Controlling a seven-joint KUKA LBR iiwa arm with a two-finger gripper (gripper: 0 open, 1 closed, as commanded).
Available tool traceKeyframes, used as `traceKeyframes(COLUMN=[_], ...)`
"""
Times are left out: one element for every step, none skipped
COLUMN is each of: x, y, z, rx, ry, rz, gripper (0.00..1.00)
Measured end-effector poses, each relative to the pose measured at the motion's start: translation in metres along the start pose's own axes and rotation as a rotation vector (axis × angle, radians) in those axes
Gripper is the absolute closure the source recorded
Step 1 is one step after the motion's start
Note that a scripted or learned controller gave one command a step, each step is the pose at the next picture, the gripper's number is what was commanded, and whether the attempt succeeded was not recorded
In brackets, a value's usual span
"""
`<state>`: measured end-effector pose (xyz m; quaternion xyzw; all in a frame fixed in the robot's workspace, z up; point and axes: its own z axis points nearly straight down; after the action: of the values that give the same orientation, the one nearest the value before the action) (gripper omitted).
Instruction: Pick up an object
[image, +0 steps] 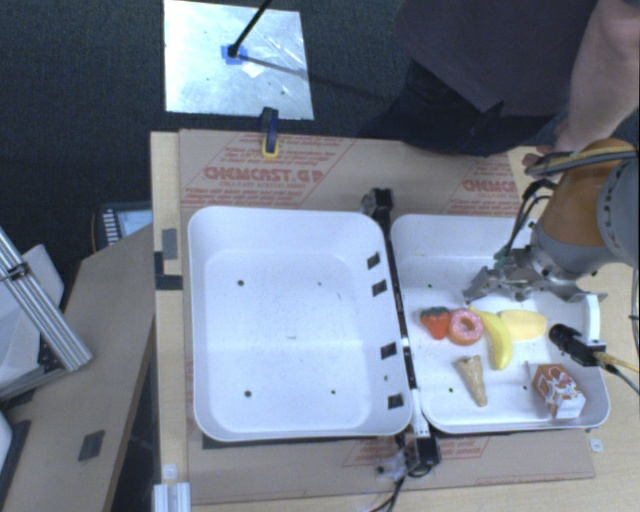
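Six small items are lying in the right bin (440, 240), seen from the overhead camera: a red-orange piece (435, 322) touching a pink doughnut (465, 327), a banana (497, 340), a pale yellow lemon-like piece (523, 323), a cone (473, 380), and a brown-and-white block (557, 390) in the near right corner. The left bin (290, 320) is sitting just beside it. The gripper (492, 285) is hanging above the right bin's middle, just behind the doughnut and banana; whether it is spread or pressed together I cannot tell, as dark metalwork is blurring into cabling.

Risks, judged: the doughnut, red-orange piece, banana and lemon-like piece are crowding one another, so a descent may be landing on a neighbour, nudging the cluster apart, or pinching two at once. The banana's curve may be letting it slip out.

Hard to make out: the fingertips, the gripper's height over the bin floor, and the arm's upper part, which is being cut off at the right.
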<state>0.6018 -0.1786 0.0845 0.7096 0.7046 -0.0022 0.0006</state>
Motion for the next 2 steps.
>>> traceKeyframes(x=[0.006,0.048], y=[0.005,-0.010], z=[-0.012,-0.170], rx=[-0.008,-0.021], ry=[0.002,0.002], rz=[-0.009,-0.015], gripper=[1.00,1.00])
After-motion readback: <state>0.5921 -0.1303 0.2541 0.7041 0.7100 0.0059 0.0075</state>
